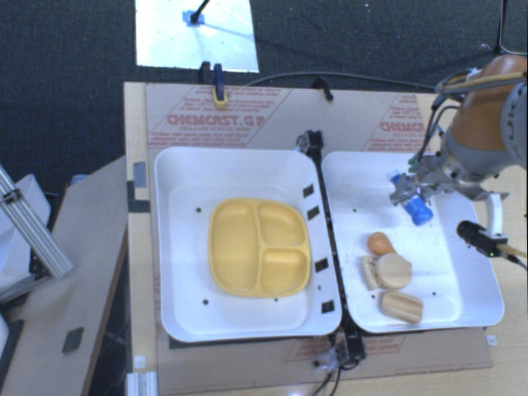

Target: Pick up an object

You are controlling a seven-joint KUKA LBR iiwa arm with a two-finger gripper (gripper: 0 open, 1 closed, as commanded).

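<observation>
Flanking dark carpet (66, 73), white bins (177, 221).

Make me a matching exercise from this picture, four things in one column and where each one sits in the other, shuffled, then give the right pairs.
Things:
1. yellow divided plastic plate
2. small blue object
3. round orange piece
4. tan loaf-shaped block

Places:
A. right bin, nearest its front edge
B. left bin, middle
C. right bin, by the gripper
D. right bin, just above the round beige disc

Pairs: 1-B, 2-C, 3-D, 4-A
</observation>
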